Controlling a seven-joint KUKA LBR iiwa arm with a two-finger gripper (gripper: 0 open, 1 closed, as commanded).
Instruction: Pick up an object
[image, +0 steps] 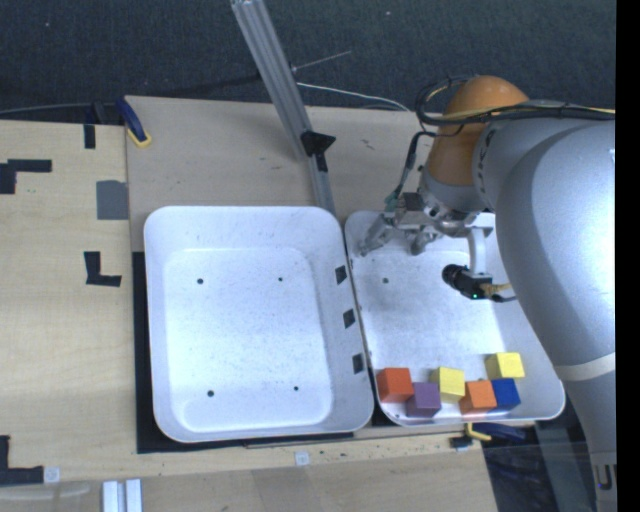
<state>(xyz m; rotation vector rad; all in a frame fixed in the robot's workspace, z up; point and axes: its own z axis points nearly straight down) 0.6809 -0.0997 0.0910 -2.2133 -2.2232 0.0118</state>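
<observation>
The left bin (245, 320) sits on the bench (60, 300). In the right bin (440, 320), six blocks cluster along the near edge: orange block (394, 383), purple block (425, 398), yellow block (451, 382), another orange (479, 396), blue block (505, 393), and a yellow (505, 364). The gripper (395, 232) hovers at that bin's far left corner, well apart from them; whether its fingers are apart, I cannot tell

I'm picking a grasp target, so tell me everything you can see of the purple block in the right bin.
The purple block is a small cube, matte like foam or painted wood, lying flat on the floor of the right bin near its front rim. An orange block touches its left side and a yellow block sits close at its upper right. The gripper is at the bin's far end.
</observation>
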